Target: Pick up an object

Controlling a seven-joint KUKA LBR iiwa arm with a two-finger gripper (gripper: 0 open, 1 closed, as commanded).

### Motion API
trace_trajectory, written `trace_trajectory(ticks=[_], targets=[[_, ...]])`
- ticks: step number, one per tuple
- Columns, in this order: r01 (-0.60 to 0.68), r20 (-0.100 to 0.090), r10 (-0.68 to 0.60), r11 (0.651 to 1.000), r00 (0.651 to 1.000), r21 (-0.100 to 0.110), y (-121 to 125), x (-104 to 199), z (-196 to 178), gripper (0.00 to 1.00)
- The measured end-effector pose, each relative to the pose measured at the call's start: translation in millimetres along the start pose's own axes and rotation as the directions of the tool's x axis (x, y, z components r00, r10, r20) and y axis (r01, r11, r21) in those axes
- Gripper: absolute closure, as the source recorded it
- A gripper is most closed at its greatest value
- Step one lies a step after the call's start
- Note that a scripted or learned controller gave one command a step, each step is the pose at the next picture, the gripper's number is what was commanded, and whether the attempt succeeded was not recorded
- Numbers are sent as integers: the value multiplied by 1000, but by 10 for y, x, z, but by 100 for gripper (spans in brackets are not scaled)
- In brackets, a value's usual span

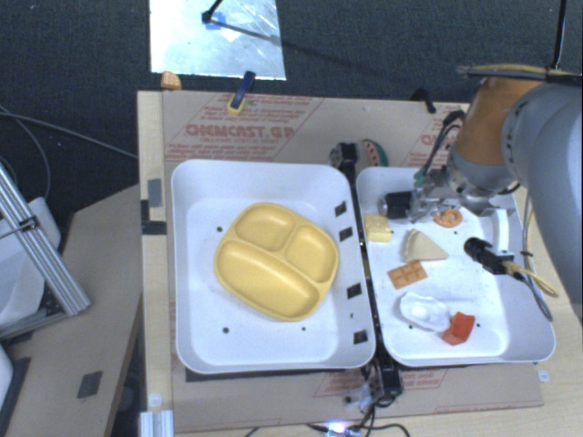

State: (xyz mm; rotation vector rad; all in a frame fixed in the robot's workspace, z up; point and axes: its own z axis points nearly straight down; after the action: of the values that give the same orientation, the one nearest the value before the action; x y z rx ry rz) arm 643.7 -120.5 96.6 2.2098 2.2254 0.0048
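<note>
The cardboard sheet (273,121) under the bins carries red printing, seen upside down, that appears to read "CHEMCAST GP" in large letters. More red lettering near its right end and along its lower edge is too small to read.

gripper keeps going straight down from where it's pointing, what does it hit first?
Probably the orange-brown food piece just under the gripper, near the back of the right bin. Depth is unclear from this slant, so it could land on bin floor beside it.

Brown bench (273,126) w/ two white bins side by side: left bin (196,244), right bin (519,335)
</note>
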Motion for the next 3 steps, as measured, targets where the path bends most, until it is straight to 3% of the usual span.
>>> trace_trajectory(ticks=[1, 2, 3], targets=[[-8, -6, 8, 1000, 1000, 16, -1371, 361, 126, 100], [7, -7, -7, 1000, 1000, -4, -1493, 1284, -942, 100], [-3, -2, 3, 1000, 1000, -13, -1522, 1138, -2388, 100]])
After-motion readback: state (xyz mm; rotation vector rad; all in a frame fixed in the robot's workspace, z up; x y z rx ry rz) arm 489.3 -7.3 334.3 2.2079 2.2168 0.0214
